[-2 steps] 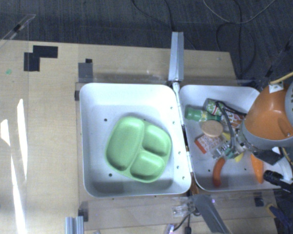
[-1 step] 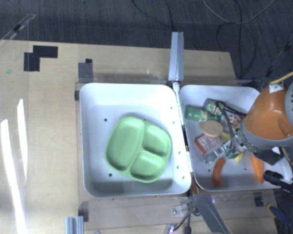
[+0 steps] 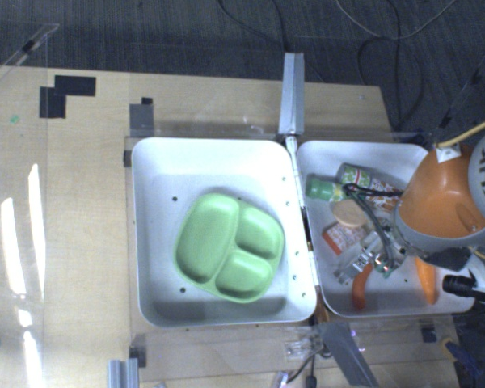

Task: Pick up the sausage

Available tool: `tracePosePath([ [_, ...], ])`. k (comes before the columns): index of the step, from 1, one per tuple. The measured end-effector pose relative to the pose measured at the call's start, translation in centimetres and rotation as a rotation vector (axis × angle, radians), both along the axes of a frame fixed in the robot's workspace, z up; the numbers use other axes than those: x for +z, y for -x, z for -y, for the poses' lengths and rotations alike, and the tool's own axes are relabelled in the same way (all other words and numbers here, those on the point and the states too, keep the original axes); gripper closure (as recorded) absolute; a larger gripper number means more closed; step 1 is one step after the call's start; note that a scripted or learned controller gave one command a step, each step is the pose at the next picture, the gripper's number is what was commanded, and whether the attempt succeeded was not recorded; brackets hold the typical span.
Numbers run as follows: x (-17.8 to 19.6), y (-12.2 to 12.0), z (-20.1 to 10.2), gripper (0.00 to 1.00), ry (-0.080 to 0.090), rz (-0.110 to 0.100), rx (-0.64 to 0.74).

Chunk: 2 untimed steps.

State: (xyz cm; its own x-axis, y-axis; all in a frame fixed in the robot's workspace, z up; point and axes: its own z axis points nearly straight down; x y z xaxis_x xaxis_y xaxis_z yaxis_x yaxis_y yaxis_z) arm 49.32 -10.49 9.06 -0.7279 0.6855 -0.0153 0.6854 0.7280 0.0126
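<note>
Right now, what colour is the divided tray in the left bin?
Light green, plain, as the camera view shows the divided tray in the left bin.

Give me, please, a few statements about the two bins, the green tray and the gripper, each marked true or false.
1. The green tray lies in the left bin. True.
2. The green tray has three compartments. True.
3. The sausage lies on the green tray. False: it lies in the right bin, near the front edge, just under the gripper.
4. The arm is reaching into the left bin. False: the gripper is low over the right bin, among the items there.
5. A green bottle lies in the right bin near its back. True.
</note>
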Motion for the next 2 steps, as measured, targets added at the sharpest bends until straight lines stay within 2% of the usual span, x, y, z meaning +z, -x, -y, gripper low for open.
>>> tracePosePath([
  [1, 1.16, -0.24, -0.16, 1.00, -0.003, 0.004, -0.001],
  [2, 1.15, -0.22, -0.16, 0.00, -0.003, 0.004, -0.001],
])
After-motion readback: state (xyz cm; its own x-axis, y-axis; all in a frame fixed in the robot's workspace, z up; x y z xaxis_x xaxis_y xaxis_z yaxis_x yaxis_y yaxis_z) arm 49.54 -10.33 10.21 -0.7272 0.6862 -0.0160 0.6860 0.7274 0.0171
